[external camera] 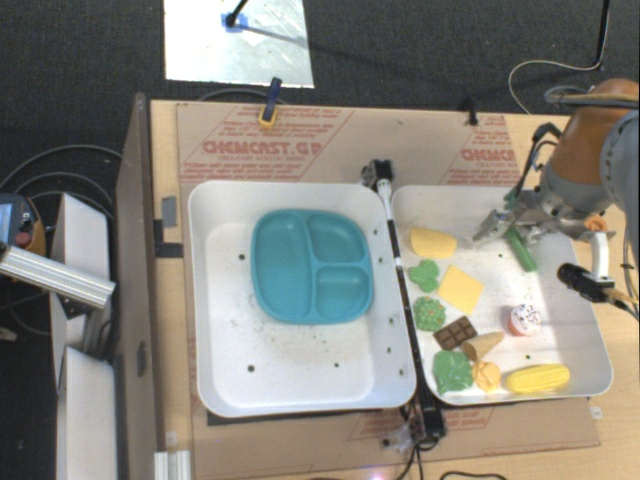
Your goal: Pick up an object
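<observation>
Dark carpet surrounds your bench [150,268], and the brown board under the bins carries red print reading "CHEMCAST GP" [262,149], with a partly hidden "CHEMCA" [490,154] repeated toward the right. You have a teal divided plate [311,267] lying in the left bin [225,368]. Your right bin [590,353] holds the toy food: a yellow wedge [433,242] near the top, a yellow cheese square [460,289] below it, two green leafy pieces [423,274] [429,314] by the divider, a chocolate bar [456,332], a cone [483,345], a larger green piece [452,371], a small orange piece [487,375], a corn cob [537,377] along the bottom edge and a pink-sprinkled white piece [525,318]. Your gripper [512,223] sits over the bin's upper right, and a green stick-like piece [522,248] lies at its tip; you cannot tell whether it is between the fingers or whether they are apart or together. A reflective sheet [238,28] lies on the floor beyond the bench, and a blue-and-yellow clamp [270,105] sits at the board's far edge
</observation>
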### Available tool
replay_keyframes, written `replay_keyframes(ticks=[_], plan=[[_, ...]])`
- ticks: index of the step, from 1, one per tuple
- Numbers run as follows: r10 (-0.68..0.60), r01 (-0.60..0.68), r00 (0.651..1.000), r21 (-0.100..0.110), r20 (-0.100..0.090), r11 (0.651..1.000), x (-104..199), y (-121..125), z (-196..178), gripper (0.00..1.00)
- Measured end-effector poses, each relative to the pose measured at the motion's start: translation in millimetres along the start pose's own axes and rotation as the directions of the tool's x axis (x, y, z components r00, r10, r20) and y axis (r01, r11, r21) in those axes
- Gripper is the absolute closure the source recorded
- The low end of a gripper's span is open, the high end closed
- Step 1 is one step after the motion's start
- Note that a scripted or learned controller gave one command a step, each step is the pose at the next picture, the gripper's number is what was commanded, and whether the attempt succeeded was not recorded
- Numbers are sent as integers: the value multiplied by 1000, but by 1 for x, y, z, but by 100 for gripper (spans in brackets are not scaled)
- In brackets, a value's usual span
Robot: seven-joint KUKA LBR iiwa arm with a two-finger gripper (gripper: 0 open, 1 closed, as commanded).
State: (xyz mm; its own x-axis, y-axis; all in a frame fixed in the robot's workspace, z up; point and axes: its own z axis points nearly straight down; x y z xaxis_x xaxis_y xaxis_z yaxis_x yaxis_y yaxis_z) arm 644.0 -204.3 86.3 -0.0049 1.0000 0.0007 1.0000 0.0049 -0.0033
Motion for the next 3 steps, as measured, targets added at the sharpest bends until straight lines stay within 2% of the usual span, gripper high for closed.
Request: replay_keyframes(ticks=[1,2,3], plan=[[-3,3,1000,-10,3,1000,-1,3,-17,100],[-5,5,1000,-18,3,1000,43,28,-127,100],[0,0,1000,-7,2,1000,40,25,-119,0]])
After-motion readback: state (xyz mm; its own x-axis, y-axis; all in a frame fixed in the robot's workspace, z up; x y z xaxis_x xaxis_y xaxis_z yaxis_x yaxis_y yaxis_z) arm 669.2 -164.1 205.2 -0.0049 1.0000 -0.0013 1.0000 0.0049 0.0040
